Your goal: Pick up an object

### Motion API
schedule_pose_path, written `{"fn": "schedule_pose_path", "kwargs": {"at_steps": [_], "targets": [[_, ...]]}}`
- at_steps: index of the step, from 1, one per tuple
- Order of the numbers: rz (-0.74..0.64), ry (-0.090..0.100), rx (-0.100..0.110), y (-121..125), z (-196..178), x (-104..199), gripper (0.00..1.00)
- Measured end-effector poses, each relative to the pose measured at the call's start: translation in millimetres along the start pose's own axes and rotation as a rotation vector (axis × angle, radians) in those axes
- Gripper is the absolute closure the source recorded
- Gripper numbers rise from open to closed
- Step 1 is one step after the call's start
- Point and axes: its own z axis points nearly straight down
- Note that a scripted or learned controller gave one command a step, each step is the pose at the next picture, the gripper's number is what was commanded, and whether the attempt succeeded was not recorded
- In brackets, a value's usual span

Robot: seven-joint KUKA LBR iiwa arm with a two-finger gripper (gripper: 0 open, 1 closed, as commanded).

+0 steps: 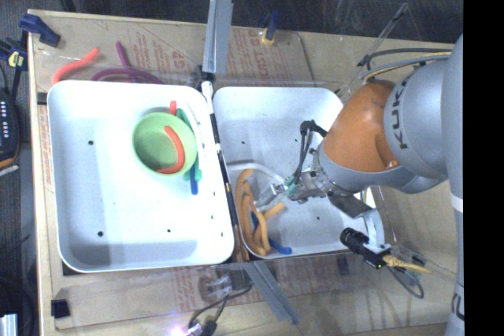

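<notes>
Looking down at a slant on the worktop (315, 59), with two shallow white bins sitting side by side. Seeing the left bin (87, 201) carrying a green bowl (161, 139), tilted, with an orange-red curved piece (179, 147) lying across its rim and blue and green sticks (193, 173) poking out just beside it. Spotting the right bin (268, 110) holding a tangle of orange tube-like pieces (252, 208) against its left wall, with a blue bit (277, 249) near the front edge.

Reaching in from the right: the grey arm (429, 122) with its orange band (358, 138), bending down into the right bin. Hanging low over the bin floor, the gripper (293, 189), right at the edge of the orange tangle, seemingly touching one strand that is curling toward it. Not managing to tell whether anything is being pinched, nor how the gripper is set; too small and cluttered with cables there.

Noticing on the bare worktop behind the left bin an orange strip (75, 65) and a purple loop (118, 75). Catching a blue clamp (38, 27) at the far left corner, and a metal bar (216, 31) standing between the bins at the back.
</notes>
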Motion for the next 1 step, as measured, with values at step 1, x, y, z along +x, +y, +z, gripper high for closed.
{"fn": "schedule_pose_path", "kwargs": {"at_steps": [1], "targets": [[-0.046, -0.004, -0.008, 11.0, 33.2, 22.8, 0.00]]}}
